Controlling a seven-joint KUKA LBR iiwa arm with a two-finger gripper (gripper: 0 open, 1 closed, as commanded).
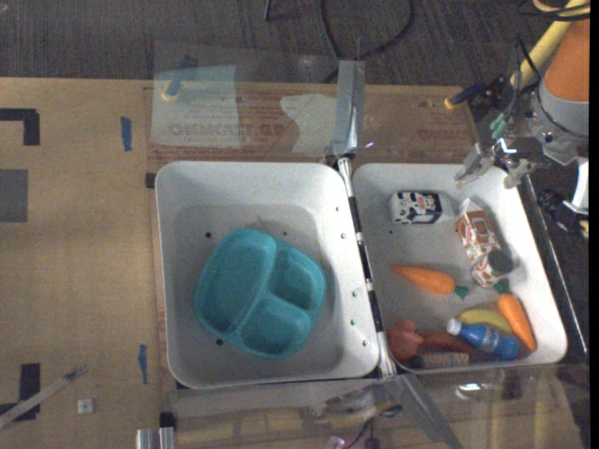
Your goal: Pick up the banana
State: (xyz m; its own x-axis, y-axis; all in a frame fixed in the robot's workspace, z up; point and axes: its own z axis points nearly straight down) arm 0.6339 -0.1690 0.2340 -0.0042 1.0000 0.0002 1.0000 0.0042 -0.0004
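Note:
The banana (481, 318) is a small yellow fruit lying in the front right of the right bin (552, 288). It is wedged between a blue bottle (487, 339) and an orange carrot (516, 320), which hide part of it. My gripper (492, 169) hangs above the bin's back right corner, far behind the banana. Its two fingers are spread open with nothing between them.
The right bin also holds a black-and-white carton (416, 207), a brown-and-white carton (476, 238), a second carrot (426, 280) and a reddish-brown toy (412, 340). A teal divided plate (260, 293) lies in the left bin (178, 251). Cables hang by the arm at the right.

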